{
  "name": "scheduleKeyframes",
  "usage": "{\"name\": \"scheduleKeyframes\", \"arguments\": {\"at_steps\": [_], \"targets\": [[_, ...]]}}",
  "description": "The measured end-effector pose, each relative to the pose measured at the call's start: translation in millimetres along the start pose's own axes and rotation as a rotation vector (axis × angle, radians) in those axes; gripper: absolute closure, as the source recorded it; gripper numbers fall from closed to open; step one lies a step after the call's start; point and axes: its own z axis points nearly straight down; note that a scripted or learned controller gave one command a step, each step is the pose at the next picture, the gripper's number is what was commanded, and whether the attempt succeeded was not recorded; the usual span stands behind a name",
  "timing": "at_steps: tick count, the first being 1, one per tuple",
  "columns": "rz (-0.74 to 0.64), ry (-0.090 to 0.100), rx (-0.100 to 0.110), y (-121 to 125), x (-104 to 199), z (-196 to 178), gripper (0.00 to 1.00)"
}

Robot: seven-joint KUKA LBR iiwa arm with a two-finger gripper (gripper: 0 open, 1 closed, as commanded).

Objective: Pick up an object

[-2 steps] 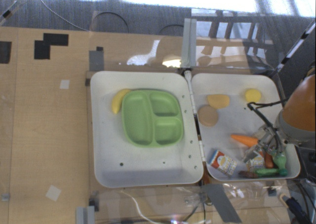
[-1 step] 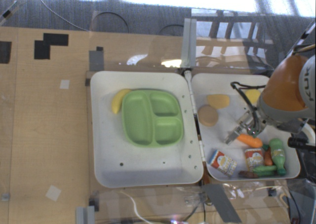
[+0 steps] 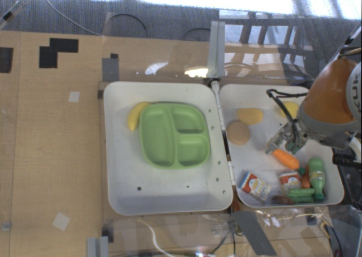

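Observation:
My gripper [image 3: 285,144] hangs low in the right bin [image 3: 334,196], near its middle, and is open. Its fingertips stand just above the left end of an orange carrot [image 3: 287,160] that lies slanted on the bin floor. Nothing sits between the fingers. A tan round cookie [image 3: 238,132] and a yellow-tan oval piece [image 3: 250,116] lie to the gripper's left. A yellow item [image 3: 290,108] is partly hidden behind the arm's cable.
Along the right bin's front edge lie a small printed box [image 3: 255,185], a red-labelled can [image 3: 289,179], a green bottle [image 3: 317,176] and other small pieces. The left bin [image 3: 121,193] holds a green divided plate [image 3: 173,135] with a banana [image 3: 134,115] at its left.

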Motion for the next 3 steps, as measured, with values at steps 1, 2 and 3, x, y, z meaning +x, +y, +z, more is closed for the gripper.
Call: {"name": "scheduleKeyframes", "arguments": {"at_steps": [1, 2, 3], "targets": [[0.115, 0.015, 0.005, 80.3, 11.8, -109.0, 1.00], [0.084, 0.022, 0.008, 172.2, 59.5, -153.7, 1.00], [0.099, 0.026, 0.014, 165.5, 125.9, -136.6, 1.00]]}}
